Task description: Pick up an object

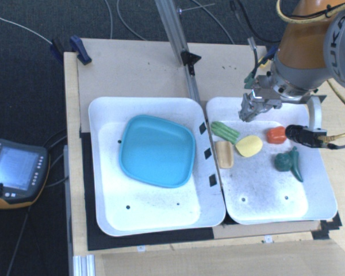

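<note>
Approach phase by my reading; the pincer [250, 111] hangs over the far edge of the right bin [310, 203] with nothing between its tips, and whether it is spread or closed I cannot tell from this slant. Just below it and a touch left lies the green vegetable [225, 131]; directly below, a little nearer the camera, the yellow lemon-like piece [249, 146]; to its lower left the tan block [223, 154]; off to its right the red piece [276, 134], and beyond that, lower, the dark green toy [288, 162]. Next move, I judge: drop straight down onto the yellow piece or the green vegetable, then close. Well left of the pincer, the left bin [103, 117] holds a blue plate [157, 150].
</note>
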Controlling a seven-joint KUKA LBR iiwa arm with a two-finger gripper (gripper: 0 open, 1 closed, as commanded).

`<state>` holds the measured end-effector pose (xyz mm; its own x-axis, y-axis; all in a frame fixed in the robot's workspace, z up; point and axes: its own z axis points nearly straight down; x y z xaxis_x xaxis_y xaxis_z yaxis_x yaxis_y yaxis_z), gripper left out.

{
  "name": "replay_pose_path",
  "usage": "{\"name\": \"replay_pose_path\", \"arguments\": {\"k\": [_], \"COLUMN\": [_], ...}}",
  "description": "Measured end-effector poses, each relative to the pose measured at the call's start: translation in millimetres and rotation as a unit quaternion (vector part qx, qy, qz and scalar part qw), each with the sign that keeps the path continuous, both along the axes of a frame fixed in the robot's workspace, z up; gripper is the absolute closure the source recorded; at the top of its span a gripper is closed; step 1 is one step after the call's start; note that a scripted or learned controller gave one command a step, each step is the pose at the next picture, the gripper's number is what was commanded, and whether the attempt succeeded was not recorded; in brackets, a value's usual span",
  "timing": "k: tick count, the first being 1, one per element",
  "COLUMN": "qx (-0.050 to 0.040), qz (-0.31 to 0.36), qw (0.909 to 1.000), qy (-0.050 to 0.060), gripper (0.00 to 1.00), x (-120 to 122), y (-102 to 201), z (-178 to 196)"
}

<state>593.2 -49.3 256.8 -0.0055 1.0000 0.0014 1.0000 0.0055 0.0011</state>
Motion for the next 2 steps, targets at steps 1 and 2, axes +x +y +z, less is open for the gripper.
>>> {"name": "replay_pose_path", "arguments": {"k": [1,2], "qx": [-0.0001,0.0000], "qz": [0.000,0.000], "qw": [1.0000,1.0000], "qy": [0.001,0.000], "gripper": [1.00,1.00], "x": [-0.1,-1.5], "y": [54.2,103.1], "z": [-14.1,-6.4]}}
